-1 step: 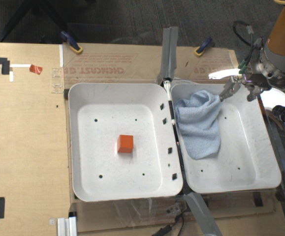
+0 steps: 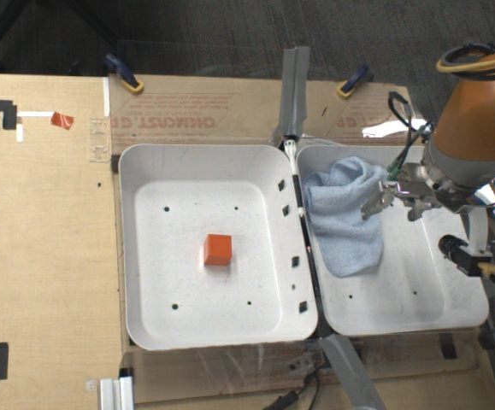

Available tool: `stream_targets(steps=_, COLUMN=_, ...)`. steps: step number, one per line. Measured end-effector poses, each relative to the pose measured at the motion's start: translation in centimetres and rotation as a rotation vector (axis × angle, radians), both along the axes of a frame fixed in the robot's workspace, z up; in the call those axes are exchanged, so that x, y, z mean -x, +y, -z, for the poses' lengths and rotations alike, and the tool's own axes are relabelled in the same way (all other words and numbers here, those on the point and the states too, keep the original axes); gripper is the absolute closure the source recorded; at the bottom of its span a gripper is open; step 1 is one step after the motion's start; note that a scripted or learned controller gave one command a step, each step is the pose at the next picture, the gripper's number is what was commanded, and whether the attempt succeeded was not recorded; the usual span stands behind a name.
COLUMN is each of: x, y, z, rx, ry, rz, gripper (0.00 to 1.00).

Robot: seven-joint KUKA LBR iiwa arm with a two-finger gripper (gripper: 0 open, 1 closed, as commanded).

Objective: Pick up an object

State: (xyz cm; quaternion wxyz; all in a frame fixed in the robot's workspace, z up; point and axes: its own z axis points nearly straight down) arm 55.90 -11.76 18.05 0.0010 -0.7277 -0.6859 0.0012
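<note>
An orange cube (image 2: 218,250) lies near the middle of the left bin (image 2: 144,314). A crumpled light blue cloth (image 2: 345,220) fills the left part of the right bin (image 2: 427,314). My gripper (image 2: 393,209) hangs over the right bin at the cloth's right edge, under the grey wrist and orange band (image 2: 474,122). It is open: one fingertip (image 2: 373,207) is at the cloth's edge and the other stands apart to the right. I see nothing held between them.
A raised divider (image 2: 298,220) separates the two bins. A wooden board (image 2: 42,229) lies left of the bins, with a small red piece (image 2: 61,120) on it. Clamps (image 2: 124,73) and brown cardboard (image 2: 196,114) sit behind the bins. Cables (image 2: 469,259) hang by the arm at the right.
</note>
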Motion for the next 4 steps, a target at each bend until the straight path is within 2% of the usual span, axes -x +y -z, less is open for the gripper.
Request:
stream_targets(steps=1, x=-6.4, y=-4.3, z=8.7, rx=0.002, ry=-0.007, rz=0.009, gripper=0.00)
stream_targets(steps=2, x=-6.4, y=-4.4, z=7.8, rx=0.001, ry=-0.007, rz=0.011, gripper=1.00)
stream_targets(steps=3, x=-10.0, y=4.6, z=-2.8, rx=0.001, ry=-0.004, rz=-0.017, gripper=1.00)
stream_targets(steps=4, x=-9.9, y=3.0, z=-1.1, rx=0.002, ry=0.001, rz=0.217, gripper=1.00)
